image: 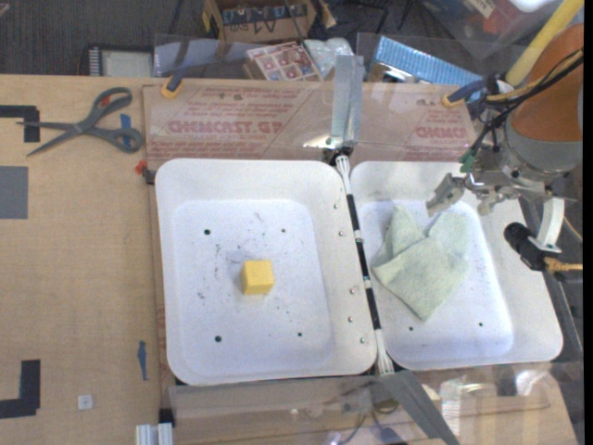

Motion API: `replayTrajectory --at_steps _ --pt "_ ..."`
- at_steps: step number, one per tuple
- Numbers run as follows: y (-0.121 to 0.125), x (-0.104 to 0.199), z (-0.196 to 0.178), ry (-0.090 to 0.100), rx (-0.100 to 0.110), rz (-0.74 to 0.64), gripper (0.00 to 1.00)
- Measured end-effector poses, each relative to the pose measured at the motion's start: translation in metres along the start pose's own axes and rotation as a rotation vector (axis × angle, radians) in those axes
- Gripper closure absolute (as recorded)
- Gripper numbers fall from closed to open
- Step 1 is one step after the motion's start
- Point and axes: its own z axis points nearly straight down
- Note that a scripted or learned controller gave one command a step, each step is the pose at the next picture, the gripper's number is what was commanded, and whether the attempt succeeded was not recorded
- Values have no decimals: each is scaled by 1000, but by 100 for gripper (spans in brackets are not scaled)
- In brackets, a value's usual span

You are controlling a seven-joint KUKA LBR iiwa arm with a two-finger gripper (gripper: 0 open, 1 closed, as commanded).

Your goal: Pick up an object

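Although the gripper hangs over the upper part of the right bin, it holds nothing; its thin metal fingers look spread, one reaching left toward the cloth, the other back toward the wrist, with no object between them. I judge the step in hand to be the approach, before any grasp. The cloth, a pale green, soft, fuzzy rag folded into a loose crumpled wedge, lies in the right bin just below and left of the gripper, its upper corner close beneath the leftward finger. The other candidate, a small yellow cube with crisp edges and a matte, foam-like face, sits well to the left of the gripper, near the middle of the left bin. Both bins are shallow, smooth white plastic with rounded corners, the left one speckled with dark grit. The next move probably calls for a descent onto the cloth's raised fold, then a close firm enough to bunch the limp fabric, since it may slip free.
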Motion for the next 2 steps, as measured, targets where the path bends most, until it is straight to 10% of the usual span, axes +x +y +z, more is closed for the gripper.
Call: replayTrajectory --at_steps 1,2 --pt "-7 39 110 -2 -10 -46 0" --pt "-5 38 98 -5 -16 -43 100"
